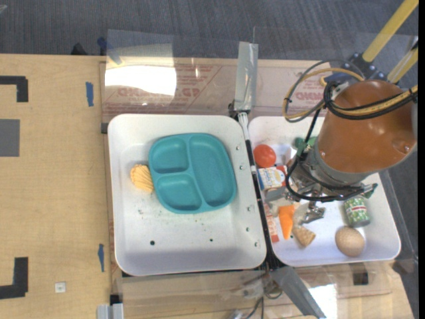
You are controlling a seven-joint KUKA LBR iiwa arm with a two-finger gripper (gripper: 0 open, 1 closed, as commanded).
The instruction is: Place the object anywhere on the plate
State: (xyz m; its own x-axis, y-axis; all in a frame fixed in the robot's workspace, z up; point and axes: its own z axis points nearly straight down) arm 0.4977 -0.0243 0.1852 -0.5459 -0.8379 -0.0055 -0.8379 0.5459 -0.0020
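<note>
overhead, gripper (312, 208) above carrot (285, 222), teal plate (192, 173) in left bin (179, 251)

Faint red print on clear panel (199, 85), too blurred to read

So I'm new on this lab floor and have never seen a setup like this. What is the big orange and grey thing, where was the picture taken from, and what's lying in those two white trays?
The picture comes from one fixed camera above the bench, looking down at a slant. The orange and grey bulk is a robot arm reaching in from the right, down over the right bin. Its gripper sits low among the items; whether it holds anything cannot be told here. That bin holds toy food: a tomato, a carrot, an egg, a green can and a small carton. The left bin holds a teal divided plate with a yellow shell-like piece at its left edge.
</note>
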